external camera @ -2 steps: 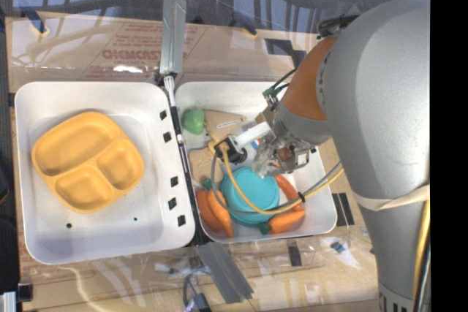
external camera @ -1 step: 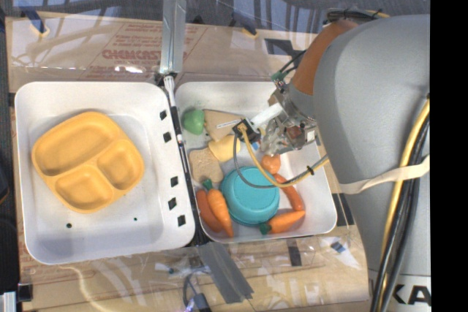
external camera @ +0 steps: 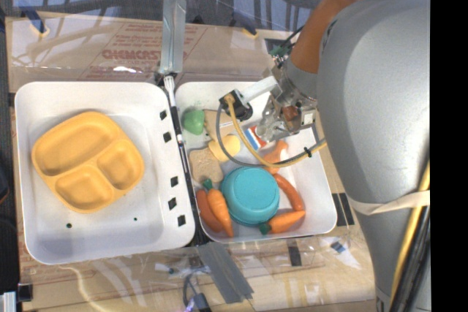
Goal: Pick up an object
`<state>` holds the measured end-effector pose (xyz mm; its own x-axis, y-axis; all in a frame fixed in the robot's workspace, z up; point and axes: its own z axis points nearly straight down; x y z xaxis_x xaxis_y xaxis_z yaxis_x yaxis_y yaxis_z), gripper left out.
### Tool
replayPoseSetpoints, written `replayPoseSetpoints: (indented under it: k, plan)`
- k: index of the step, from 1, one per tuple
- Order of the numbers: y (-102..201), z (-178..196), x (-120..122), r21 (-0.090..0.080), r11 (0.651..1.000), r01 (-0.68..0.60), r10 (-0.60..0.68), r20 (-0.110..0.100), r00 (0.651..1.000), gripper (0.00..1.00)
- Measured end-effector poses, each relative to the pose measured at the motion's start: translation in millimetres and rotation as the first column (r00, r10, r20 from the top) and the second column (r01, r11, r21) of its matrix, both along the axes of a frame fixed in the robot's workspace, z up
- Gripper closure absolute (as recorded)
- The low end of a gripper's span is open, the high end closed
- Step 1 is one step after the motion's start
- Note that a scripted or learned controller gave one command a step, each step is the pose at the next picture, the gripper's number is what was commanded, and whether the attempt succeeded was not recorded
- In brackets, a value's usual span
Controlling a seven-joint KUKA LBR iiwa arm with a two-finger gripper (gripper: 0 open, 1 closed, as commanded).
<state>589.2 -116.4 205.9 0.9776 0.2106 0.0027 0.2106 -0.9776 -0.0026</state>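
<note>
Two white bins sit side by side on the bench. Left bin (external camera: 44, 230) holds one yellow divided plate (external camera: 86, 159), lying flat toward its upper left.

Right bin (external camera: 322, 210) is crowded. Teal round bowl (external camera: 251, 195) sits low centre, upside down by the look of it. Orange carrot (external camera: 214, 210) lies just left of it, touching; a second carrot (external camera: 287, 220) lies along its lower right edge. Orange sausage-like piece (external camera: 288, 188) curves along the bowl's right side. Green ball (external camera: 194, 120) sits at the upper left corner, near the divider. Pale yellow lemon-shaped item (external camera: 229, 145) is just above the bowl, with a tan flat piece (external camera: 207, 172) beside it to the lower left.

Arm (external camera: 380, 106) comes in from the right, orange band up top. Gripper (external camera: 281, 124) is down inside the right bin's upper half, above the teal bowl and right of the lemon-shaped item. Cables and hardware clutter the wrist, so I can't tell how the gripper stands, or whether it has anything. A small orange piece (external camera: 276, 152) lies just below it, contact unclear.
</note>
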Motion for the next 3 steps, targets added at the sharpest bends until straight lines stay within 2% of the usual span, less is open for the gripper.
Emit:
replayPoseSetpoints:
  k: [1, 2, 3]
  plan:
    - [-67.4, 4.7, -88.8, -0.002, 1.0, 0.01, -0.01, -0.009, 1.0, 1.0]
    - [-92.2, -71.1, 22.0, 0.0, 1.0, 0.003, -0.003, -0.014, 1.0, 1.0]
    - [-75.6, 36.2, -22.5, -0.002, 1.0, 0.004, -0.004, -0.002, 1.0, 1.0]
